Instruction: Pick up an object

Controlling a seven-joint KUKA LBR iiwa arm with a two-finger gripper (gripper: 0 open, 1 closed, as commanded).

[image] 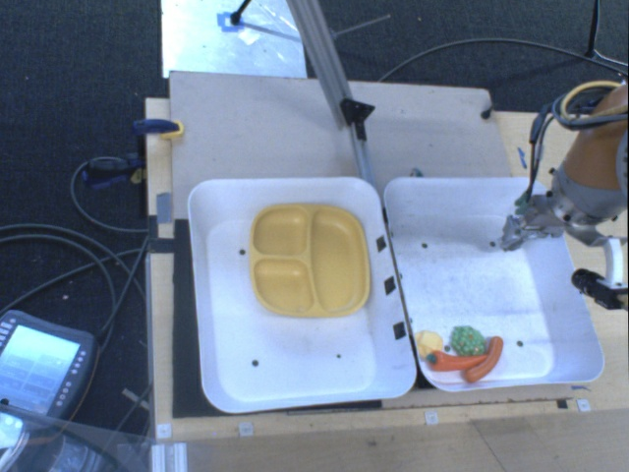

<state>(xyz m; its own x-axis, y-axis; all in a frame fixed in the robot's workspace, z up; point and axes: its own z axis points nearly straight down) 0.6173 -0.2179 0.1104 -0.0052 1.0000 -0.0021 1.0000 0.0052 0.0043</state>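
Camera view, taken near to far. At the near corner of the right bin (550, 293), a small heap of toy food: a yellow piece (428, 342), an orange carrot (450, 361), a green broccoli-like piece (468, 340) and a reddish sausage (486, 359), all touching or just beside one another, pressed close to the bin's near wall by the divide between the bins. Bright, small, rounded, probably light plastic; crowded enough that singling one out looks awkward. Further in, on the left bin (221, 352), a yellow three-compartment plate (310, 261), lying flat, nothing in its wells. Beyond that, at the far right edge of the right bin, the claw (518, 234), low over the white floor, well apart from the toy heap. Nothing visible between its tips; too small and blurred to tell how wide it stands. Judged from this: task not yet done, nothing lifted, all toys resting in the bin. Left to do: travel toward the near corner, descend, close on one piece, raise it. Behind all, the desk (256, 126) and a slanted grey pole (324, 47).
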